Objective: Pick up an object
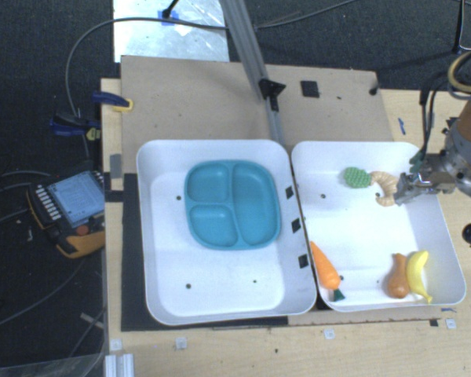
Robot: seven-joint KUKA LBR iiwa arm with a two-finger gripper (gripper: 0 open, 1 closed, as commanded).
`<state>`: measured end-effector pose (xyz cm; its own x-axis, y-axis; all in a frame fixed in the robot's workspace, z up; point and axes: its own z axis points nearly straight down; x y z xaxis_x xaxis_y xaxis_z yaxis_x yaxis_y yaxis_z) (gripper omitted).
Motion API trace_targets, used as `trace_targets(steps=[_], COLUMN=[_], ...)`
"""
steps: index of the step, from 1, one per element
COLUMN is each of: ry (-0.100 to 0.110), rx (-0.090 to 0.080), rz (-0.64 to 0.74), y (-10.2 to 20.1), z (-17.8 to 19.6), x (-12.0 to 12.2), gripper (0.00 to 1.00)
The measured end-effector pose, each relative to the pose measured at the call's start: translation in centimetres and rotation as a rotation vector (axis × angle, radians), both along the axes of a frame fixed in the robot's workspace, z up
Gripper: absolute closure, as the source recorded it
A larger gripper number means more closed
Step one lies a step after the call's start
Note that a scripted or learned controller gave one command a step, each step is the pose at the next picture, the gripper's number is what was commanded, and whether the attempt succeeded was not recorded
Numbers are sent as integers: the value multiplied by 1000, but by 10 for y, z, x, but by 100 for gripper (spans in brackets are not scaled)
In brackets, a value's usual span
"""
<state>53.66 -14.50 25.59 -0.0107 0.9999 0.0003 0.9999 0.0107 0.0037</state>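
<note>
Camera view shows the right shallow white plastic bin (pixel 436 234), where the gripper (pixel 402 191) sits low against a small beige curved toy (pixel 386 187) (likely its target); whether its pincer is closed, I cannot tell.

Table (pixel 220 93): tan board top, seen from above at a slant. Floor (pixel 39 45): dark carpet all around. Top of view: shiny reflective sheet (pixel 153 30) on the floor, with a bit of blue tape (pixel 171 14). Grey metal pole (pixel 247 42) runs diagonally to a black clamp (pixel 271 89) on the table. Left table edge: blue-and-yellow clamps (pixel 90 115). Left floor: handheld pendant (pixel 69 210), blue screen, orange casing. Dark cables (pixel 86 45) loop across the carpet. Lighting even, soft shadows.
</note>
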Motion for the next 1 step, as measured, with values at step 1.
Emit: trace_targets(steps=[1], ry=[2], rx=[0], rz=[-1], y=[48], z=[-15], x=[15], gripper=[100])
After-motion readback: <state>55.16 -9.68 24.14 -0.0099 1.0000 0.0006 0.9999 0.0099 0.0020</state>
